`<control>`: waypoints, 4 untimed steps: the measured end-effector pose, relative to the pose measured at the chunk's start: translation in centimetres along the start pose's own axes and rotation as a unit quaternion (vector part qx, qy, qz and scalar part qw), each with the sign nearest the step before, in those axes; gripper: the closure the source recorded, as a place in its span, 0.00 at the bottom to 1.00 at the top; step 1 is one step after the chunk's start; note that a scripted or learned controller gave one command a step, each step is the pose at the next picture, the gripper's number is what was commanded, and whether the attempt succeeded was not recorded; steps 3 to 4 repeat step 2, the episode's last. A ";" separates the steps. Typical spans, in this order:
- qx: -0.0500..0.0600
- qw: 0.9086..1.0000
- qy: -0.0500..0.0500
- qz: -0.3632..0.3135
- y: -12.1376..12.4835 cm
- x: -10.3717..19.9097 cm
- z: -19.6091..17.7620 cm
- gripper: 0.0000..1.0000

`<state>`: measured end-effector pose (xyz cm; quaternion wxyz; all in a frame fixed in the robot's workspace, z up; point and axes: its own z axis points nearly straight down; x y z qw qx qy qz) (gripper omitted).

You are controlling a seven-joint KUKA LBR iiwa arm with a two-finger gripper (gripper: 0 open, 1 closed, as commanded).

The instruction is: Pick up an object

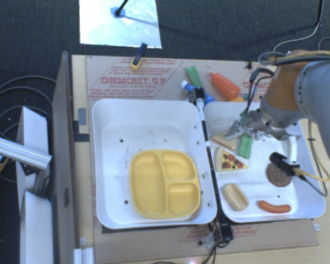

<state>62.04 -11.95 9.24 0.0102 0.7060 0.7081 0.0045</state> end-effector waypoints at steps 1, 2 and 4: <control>-0.003 1.000 0.002 0.000 0.3 0.1 -1.3 1.00; 0.007 1.000 0.006 -0.004 -4.7 7.4 -9.9 1.00; 0.007 1.000 0.006 -0.004 -4.7 7.4 -9.9 1.00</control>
